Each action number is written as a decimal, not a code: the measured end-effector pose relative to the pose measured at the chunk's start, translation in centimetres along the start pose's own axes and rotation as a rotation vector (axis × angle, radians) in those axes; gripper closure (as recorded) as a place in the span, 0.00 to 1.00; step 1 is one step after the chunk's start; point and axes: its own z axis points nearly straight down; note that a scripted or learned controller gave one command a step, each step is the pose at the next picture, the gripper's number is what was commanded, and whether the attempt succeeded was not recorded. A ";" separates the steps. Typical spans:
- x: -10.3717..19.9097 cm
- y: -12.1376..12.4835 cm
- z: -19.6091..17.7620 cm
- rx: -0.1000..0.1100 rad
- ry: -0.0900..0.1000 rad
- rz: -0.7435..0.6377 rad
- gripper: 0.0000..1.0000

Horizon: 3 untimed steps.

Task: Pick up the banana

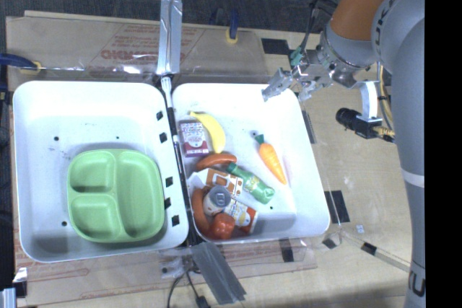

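The banana (pixel 210 129) I must pick is yellow, short and curved, with a darker tip at its lower end. It lies flat on the floor of the right bin (pixel 307 177), in the upper left part, near the wall that divides the two bins. Its left side touches a small dark red packet (pixel 192 138). It lies well apart from my gripper (pixel 287 83).

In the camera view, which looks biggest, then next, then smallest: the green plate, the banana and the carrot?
1. Green plate, by far the biggest.
2 and 3. Banana and carrot look about alike, so I won't rank them.
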 end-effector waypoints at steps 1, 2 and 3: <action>3.8 -0.7 12.0 0.001 -0.001 -0.087 0.00; 10.5 0.2 14.6 -0.007 -0.001 -0.085 0.00; 10.6 0.3 13.6 -0.007 0.000 -0.089 1.00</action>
